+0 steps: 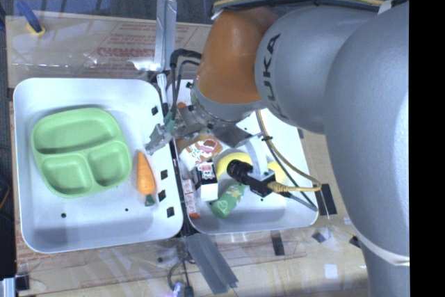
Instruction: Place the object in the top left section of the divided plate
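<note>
bins: 2, side by side. left bin (83,226) holds 1 green plate (73,132) with 3 sections: 1 long at the top, 2 smaller below. 1 carrot (144,174) lies in the left bin just beside the plate's right edge, not on it. my pincer (161,135) sits over the wall between the bins, near the carrot's upper end; spread or pressed together, i cannot tell. right bin (278,215): 1 green bottle (228,204), 1 printed packet (203,149), partly under my arm.
</note>
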Robot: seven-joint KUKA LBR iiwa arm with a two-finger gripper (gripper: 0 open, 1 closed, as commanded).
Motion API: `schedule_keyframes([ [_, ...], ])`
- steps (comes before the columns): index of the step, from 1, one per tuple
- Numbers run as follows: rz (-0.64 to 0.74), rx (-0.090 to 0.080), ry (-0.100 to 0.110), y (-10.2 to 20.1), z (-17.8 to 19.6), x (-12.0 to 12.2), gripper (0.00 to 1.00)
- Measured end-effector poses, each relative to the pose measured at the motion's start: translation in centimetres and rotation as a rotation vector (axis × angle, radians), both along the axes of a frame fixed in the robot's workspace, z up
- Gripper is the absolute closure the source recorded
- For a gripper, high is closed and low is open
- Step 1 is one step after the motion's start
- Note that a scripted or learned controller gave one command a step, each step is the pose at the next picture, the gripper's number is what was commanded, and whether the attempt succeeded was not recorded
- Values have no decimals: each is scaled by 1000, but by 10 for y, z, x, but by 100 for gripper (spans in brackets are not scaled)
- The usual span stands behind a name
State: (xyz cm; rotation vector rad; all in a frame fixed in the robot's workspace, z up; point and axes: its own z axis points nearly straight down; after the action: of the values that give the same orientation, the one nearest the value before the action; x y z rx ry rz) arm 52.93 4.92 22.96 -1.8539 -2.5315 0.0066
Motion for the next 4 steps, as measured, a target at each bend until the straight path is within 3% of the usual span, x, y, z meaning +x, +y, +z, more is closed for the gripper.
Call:
schedule_keyframes([
  [1,4,-1,4,0,8,1,100],
  [2,258,4,-14,57,-115,-22,100],
  [3,453,2,-4,113,-62,62,100],
  [4,559,2,-4,91,13,98,100],
])
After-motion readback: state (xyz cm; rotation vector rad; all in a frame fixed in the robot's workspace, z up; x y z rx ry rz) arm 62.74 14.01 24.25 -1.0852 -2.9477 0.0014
